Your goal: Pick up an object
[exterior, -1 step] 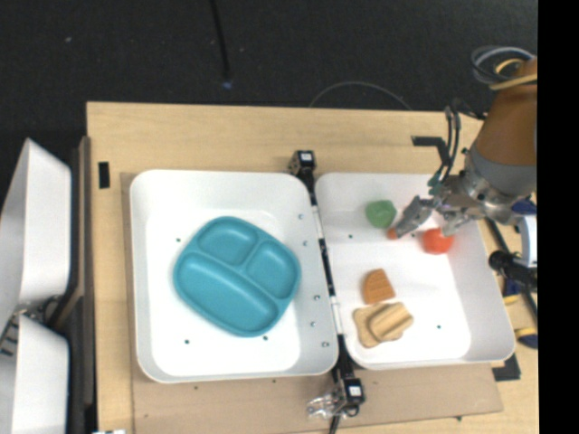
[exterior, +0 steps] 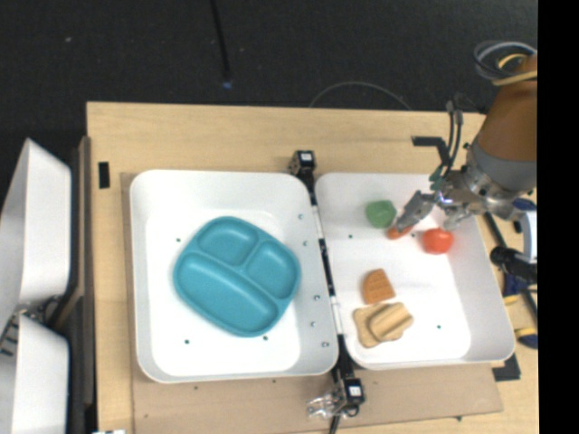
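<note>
Orange carrot piece beside green object

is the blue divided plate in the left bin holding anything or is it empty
Empty. The blue divided plastic plate shows bare compartments, lying flat in the left white bin.

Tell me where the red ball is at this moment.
The red ball lies in the right bin, near its far right side, just right of the claw and the green piece.

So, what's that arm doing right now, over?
Gripper low in right white bin, at small orange-red piece. Green lumpy object and red round object close either side. Nothing lifted yet.
</note>
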Action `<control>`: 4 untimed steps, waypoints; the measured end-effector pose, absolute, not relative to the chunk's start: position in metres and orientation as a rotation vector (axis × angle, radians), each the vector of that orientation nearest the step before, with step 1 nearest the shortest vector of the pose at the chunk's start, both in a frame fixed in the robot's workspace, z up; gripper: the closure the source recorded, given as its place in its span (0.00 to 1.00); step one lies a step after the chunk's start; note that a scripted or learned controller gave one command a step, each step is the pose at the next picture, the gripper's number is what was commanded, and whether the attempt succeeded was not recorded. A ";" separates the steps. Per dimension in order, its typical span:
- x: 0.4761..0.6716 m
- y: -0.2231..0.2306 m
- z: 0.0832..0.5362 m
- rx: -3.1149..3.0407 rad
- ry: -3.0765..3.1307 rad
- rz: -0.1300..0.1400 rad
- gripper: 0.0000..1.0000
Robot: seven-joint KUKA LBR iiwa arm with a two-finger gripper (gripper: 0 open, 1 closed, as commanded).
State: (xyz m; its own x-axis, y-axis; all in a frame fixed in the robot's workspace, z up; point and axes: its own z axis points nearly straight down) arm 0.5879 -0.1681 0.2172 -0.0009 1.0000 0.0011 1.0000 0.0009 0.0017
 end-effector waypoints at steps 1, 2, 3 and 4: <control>0.584 -0.172 0.156 2.223 2.220 -0.005 0.00; 0.584 -0.174 0.103 2.224 2.218 -0.005 0.00; 0.585 -0.174 0.117 2.223 2.213 0.003 1.00; 0.592 -0.174 0.181 2.213 2.221 0.007 1.00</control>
State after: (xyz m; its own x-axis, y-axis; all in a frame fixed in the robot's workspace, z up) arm 0.5923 -0.1739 0.1810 -0.0032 1.0000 -0.0011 1.0000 0.0032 0.0077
